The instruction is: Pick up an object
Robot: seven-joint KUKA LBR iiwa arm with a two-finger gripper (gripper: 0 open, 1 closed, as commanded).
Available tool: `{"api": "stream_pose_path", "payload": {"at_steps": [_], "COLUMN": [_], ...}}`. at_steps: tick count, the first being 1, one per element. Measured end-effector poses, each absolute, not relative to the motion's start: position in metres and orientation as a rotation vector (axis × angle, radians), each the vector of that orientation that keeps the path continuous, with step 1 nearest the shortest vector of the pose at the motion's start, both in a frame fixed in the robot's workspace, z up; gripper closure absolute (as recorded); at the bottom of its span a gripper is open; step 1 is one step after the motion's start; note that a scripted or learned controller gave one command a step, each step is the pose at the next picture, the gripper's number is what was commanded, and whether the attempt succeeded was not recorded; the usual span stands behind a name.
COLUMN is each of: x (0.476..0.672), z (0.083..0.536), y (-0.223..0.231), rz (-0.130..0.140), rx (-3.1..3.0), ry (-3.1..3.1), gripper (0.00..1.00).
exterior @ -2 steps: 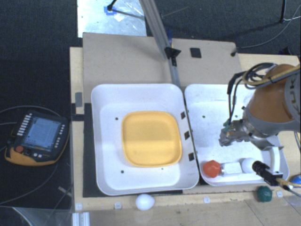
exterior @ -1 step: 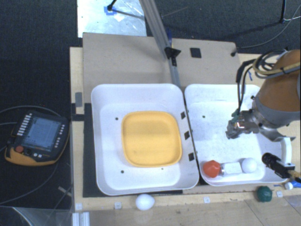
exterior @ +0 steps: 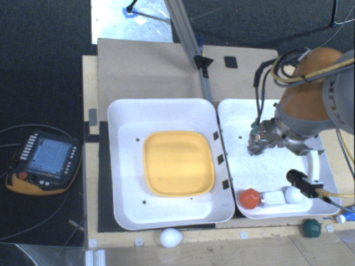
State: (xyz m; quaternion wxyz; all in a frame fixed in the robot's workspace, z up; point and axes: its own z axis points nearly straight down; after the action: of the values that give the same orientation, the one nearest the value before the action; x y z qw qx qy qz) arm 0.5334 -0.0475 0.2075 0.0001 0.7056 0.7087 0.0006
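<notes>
two bins: shallow white trays sit side by side on a tan bench, seen from above at a slant.
bench front edge: a white egg-shaped ball (exterior: 171,238) lies just outside the left bin (exterior: 125,204); a dark green ball (exterior: 312,228) rests on the bench beyond the right bin's near corner.
right bin, near wall: an orange-red ball (exterior: 249,198), a small white block (exterior: 273,198) and a white ball (exterior: 292,194) line up in a row, the block between the two balls, all pressed along the near rim of the right bin (exterior: 233,148).
black tool: a short black cylinder (exterior: 302,183) juts over the same corner, just above the white ball.
left bin: a yellow square plate (exterior: 179,163) lies flat in the middle of the tray.
arm: grey and orange, it enters from the right and hangs over the right bin.
gripper (exterior: 258,142): poised over the bin's bare middle floor, well apart from the row of objects; nothing is seen between its fingers, and whether they are spread or closed cannot be told from this angle.
floor, left: a handheld control pendant (exterior: 43,160) with a lit screen rests on dark carpet.
far side: a grey pole (exterior: 186,26) slants across the back of the bench; a small black square (exterior: 231,62) sits on the board.
</notes>
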Motion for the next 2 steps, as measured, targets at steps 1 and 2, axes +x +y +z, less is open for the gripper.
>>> {"api": "stream_pose_path", "payload": {"at_steps": [1,2], "x": [0.548,0.57], "z": [0.211,0.227], "y": [-0.002,0.042], "rz": [0.003,0.003], "rx": [2.217,2.216], "ry": [2.226,2.225], "gripper": [1.0,1.0]}}
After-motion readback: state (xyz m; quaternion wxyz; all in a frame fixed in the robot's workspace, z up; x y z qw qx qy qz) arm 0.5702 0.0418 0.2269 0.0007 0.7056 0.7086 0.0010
